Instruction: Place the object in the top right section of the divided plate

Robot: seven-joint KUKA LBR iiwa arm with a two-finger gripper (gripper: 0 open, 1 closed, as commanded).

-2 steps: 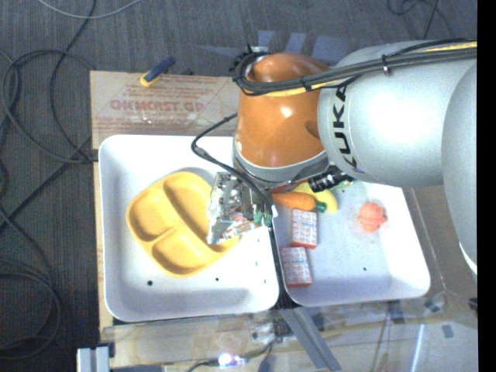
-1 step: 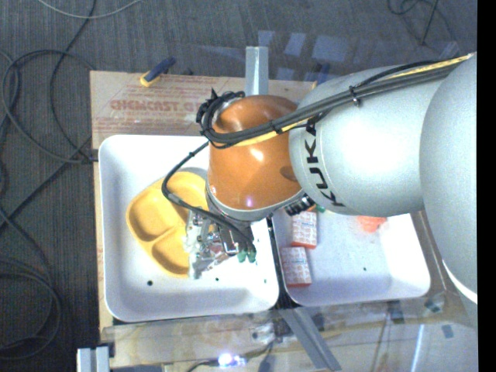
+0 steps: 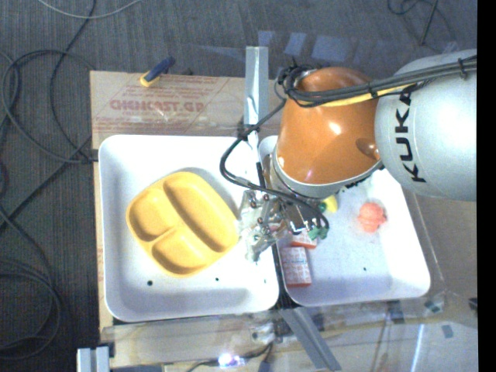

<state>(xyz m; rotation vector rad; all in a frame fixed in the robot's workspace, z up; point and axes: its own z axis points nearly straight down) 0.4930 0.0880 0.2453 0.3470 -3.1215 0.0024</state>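
Yellow divided plastic plate (image 3: pixel 184 222) sits in left white bin (image 3: pixel 116 285). Gripper (image 3: pixel 260 235) hangs by bins' divider, over red-labelled small bottle (image 3: pixel 295 263); can't tell grip state. Pick phase imo; next needs confirmed grasp.

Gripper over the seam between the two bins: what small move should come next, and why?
Probably lower onto an object in the right bin first. The gripper hangs at the seam, the bottle and pink object lie unlifted, and the yellow divided plate has nothing in it.
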